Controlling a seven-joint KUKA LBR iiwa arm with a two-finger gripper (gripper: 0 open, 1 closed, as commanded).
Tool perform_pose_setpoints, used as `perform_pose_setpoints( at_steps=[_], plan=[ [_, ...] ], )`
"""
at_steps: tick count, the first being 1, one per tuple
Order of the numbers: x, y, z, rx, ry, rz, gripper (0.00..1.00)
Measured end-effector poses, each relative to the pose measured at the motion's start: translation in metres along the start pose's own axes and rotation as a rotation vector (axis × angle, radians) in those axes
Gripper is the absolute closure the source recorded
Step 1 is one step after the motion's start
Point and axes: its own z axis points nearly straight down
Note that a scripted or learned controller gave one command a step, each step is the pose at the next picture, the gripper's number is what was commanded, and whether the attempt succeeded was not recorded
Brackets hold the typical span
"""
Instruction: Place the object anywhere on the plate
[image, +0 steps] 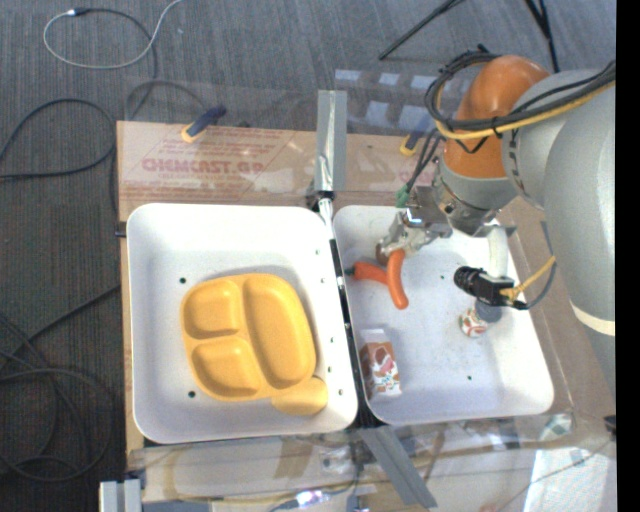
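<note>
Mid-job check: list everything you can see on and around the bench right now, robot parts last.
Bins: 2, white, side by side on the bench, left and right.
Plate: 1, yellow, three compartments, in the left bin.
Rounded lump: 1, yellow, against the plate's near right corner.
Curved thing: 1, orange, far left part of the right bin, just below the claw.
Packet: 1, brown and white, near left part of the right bin.
Small thing: 1, white and red, right side of the right bin, too small to identify.
Cardboard sheet: 1, brown with red lettering, behind the left bin.
Arm: 1, grey with an orange band, reaching in from the right.
Claw: 1, over the right bin's far left part.
</note>
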Motion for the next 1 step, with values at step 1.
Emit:
perform_pose_setpoints(
  at_steps=[1],
  plan=[
    [0.066,-0.0181,-0.0235,0.0,0.002,-0.095,1.0]
  ],
)
